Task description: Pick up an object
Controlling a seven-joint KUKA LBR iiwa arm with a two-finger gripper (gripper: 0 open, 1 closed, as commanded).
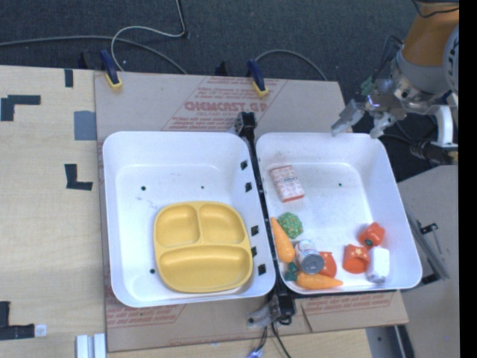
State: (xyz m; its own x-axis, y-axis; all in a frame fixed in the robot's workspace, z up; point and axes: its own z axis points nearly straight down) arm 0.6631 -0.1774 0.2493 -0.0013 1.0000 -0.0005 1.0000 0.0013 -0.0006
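The pincer (363,121) hangs above the far right corner of the right bin (387,171), its two grey fingers spread apart with nothing between them. It sits at the end of the arm (428,43), whose orange band shows at the top right.

On the left of the tabletop (45,200), dark tape marks lie on the pale wood. A cardboard sheet (216,103) printed with red lettering sits under both bins, held at its far edge by two blue-and-yellow clamps (110,69).

The left bin (119,162) holds a yellow divided plate (203,246) lying flat toward its near side.

In the right bin, a small pink and white packet (287,183) lies near the middle, well apart from the pincer. Nearer the front edge, an orange carrot (282,242) lies beside a green broccoli piece (291,224). Just in front of these is a small silver can (309,259), with a second carrot (319,280) touching it. Farther right, a red piece (355,259) sits just beside a white bottle (378,264), and a red pepper (372,234) rests near the right wall.
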